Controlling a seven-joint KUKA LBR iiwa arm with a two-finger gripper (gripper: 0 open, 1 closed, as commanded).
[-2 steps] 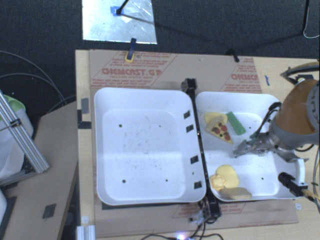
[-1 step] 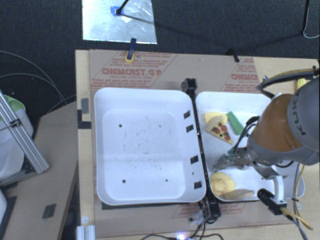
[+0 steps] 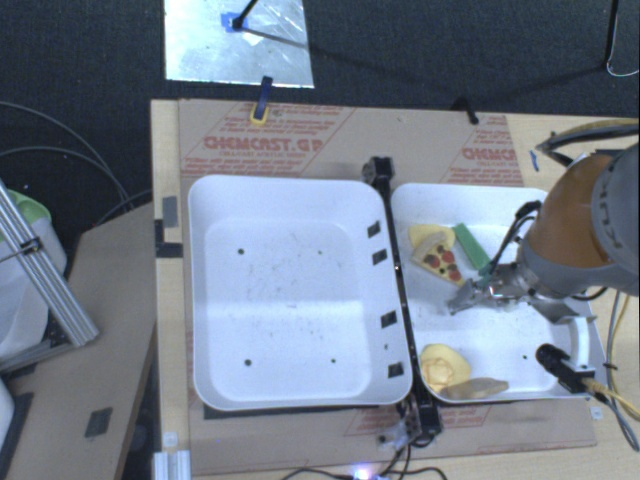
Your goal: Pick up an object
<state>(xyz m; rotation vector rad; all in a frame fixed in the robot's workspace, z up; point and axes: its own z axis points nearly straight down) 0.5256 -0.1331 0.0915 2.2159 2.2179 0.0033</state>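
Claw (image 3: 462, 299) beside pizza slice (image 3: 437, 251), grip unclear, backing board (image 3: 300, 138) printed "CHEMCAST"

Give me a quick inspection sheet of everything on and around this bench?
Surface: bench lined with printed cardboard, bearing the left bin and the right bin.
Job's things: pizza slice toy, green block, yellow piece, beige piece, all in the right bin.
Clutter: blue and yellow clamp at the bench's far edge.
Grippers: gripper low in the right bin, just below the pizza slice toy.
Cables: black cables on the floor.
Surroundings: metal plate on dark carpet.
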